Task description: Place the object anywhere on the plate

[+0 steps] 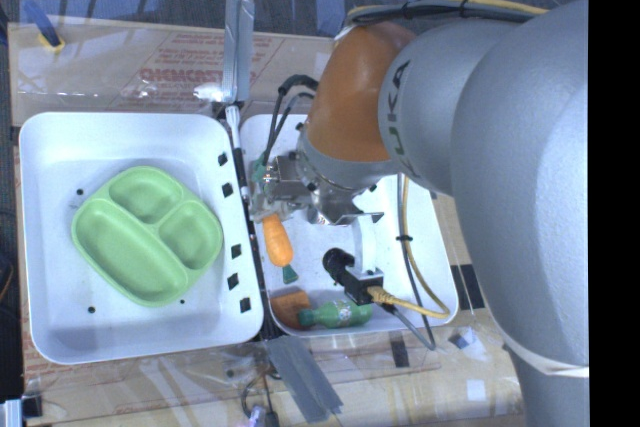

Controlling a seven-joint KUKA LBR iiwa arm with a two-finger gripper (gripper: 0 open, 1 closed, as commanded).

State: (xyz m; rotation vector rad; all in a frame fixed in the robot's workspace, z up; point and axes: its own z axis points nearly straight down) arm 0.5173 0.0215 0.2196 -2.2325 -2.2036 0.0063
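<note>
A green three-compartment plate (147, 233) lies in the left white bin (60, 145). A toy carrot (277, 241), orange with a green tip, lies tilted at the left side of the right bin (440, 275), close to the divider between the bins. My gripper (272, 203) hangs low over the right bin, directly above the carrot's upper end and touching or nearly touching it. The grey wrist and orange band (350, 105) hide most of the gripper.
At the right bin's front edge lie a green toy vegetable (335, 316) and a brown-orange piece (291, 300). A black connector (345, 272) with a yellow cable hangs beside the carrot. The large grey arm covers the bin's right and back.
</note>
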